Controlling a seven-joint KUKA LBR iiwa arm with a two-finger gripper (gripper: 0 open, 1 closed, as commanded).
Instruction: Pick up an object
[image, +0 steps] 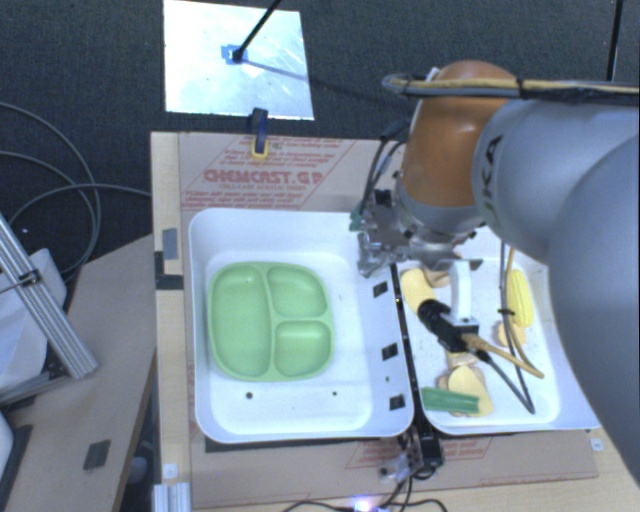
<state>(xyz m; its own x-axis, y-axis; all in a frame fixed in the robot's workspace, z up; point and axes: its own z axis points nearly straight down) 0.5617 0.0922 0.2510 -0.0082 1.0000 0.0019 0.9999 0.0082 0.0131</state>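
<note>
Near edge first. The surface (170, 340) is a pale board printed with red lettering. A small knot of wiring (415, 458) sits at its near rim, just below the seam between the bins. Off to the view's left are a lower tan tabletop (100, 400) and a slanted aluminium rail (45, 310).

On the surface two shallow white bins sit touching, side by side. The left bin (290, 415) holds a green divided plate (268, 320) with three compartments, lying flat toward the bin's left half. Small black squares (388, 352) run along the shared rim.

The right bin (555, 380) holds the loose things to pick.
- Nearest, by the near-left corner, a green piece (450, 400) lies against some pale yellow pieces (468, 380).
- Further back, a yellow corn cob (519, 295) lies lengthwise along the right side.
- Another yellow piece (412, 285) lies close to the left wall, just under the wrist.

The grey arm (560, 180) comes in from the view's right, its orange band (450, 130) over the far half of the right bin. The pincer (425, 268) is low in that bin's far-left part, masked by the wrist. I cannot tell whether it is released or clenched.

Far side: a blue-and-yellow clamp (259, 135) grips the board's far edge. Beyond it is a dark carpeted floor (80, 80) with a shiny metal sheet (240, 60) lying on it. Grey cables (50, 200) loop across the carpet at the left.
</note>
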